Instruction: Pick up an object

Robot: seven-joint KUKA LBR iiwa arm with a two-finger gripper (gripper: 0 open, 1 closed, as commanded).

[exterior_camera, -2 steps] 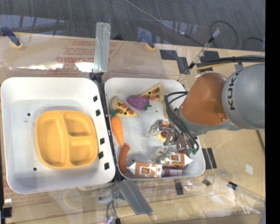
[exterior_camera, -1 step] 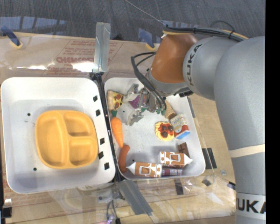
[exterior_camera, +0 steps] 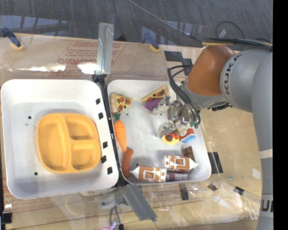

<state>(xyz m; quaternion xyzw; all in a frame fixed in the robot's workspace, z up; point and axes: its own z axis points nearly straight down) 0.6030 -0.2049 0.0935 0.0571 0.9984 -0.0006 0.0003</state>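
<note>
The gripper (exterior_camera: 181, 121) is a cluster of bare metal parts and wires low over the right bin (exterior_camera: 149, 150), close to that bin's right wall; whether its pincer is spread or pressed together cannot be told, as the tips blur into the clutter beneath. Directly under it lies a small toy (exterior_camera: 175, 136), glossy plastic in red, yellow and blue, its exact shape too jumbled to read. Above the wrist the arm (exterior_camera: 240, 80) swells into a smooth orange band and then a matte grey cylinder.

Toward the right bin's far edge, a triangular pizza slice (exterior_camera: 155, 98) with purple topping lies just beside the gripper, and a second pizza wedge (exterior_camera: 120, 102) lies near the bin's left wall. Along that left wall rest a tapered orange carrot (exterior_camera: 120, 134) and, below it, a rounded reddish sausage (exterior_camera: 127, 161). Against the bin's near wall lie two boxy brown-and-white cartons (exterior_camera: 159, 173), one beside the other.

Left of the right bin, the left bin (exterior_camera: 19, 171) holds a yellow rounded tray (exterior_camera: 67, 142) with moulded compartments.
</note>
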